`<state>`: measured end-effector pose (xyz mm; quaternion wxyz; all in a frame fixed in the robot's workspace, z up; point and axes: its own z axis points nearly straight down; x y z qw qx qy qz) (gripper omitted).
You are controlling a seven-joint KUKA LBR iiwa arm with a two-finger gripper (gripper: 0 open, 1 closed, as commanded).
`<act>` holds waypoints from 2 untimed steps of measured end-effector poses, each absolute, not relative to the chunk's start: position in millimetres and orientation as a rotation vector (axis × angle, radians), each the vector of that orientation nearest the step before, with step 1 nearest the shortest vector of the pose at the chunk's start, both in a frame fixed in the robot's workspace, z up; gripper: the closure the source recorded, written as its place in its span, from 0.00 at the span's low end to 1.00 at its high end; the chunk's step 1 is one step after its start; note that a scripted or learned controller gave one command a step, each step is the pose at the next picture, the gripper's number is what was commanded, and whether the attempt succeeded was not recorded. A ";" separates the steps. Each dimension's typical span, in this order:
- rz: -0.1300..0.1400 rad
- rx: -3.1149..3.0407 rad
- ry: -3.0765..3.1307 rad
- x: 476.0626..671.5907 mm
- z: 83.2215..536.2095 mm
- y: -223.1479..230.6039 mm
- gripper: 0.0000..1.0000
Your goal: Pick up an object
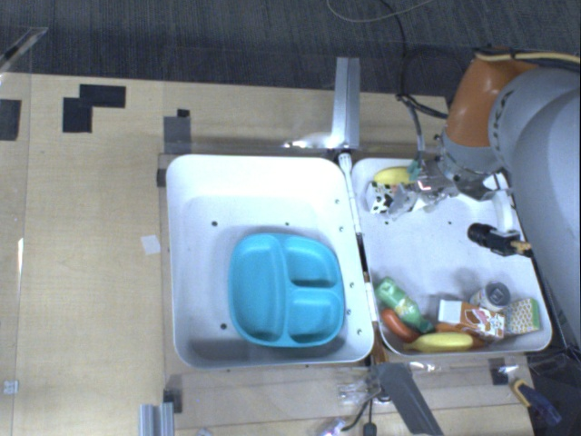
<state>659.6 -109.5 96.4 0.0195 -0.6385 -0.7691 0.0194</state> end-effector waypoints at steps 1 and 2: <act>-0.004 -2.239 -2.210 641.3 232.0 -73.0 1.00; 0.002 -2.394 -2.035 584.5 192.6 -39.0 1.00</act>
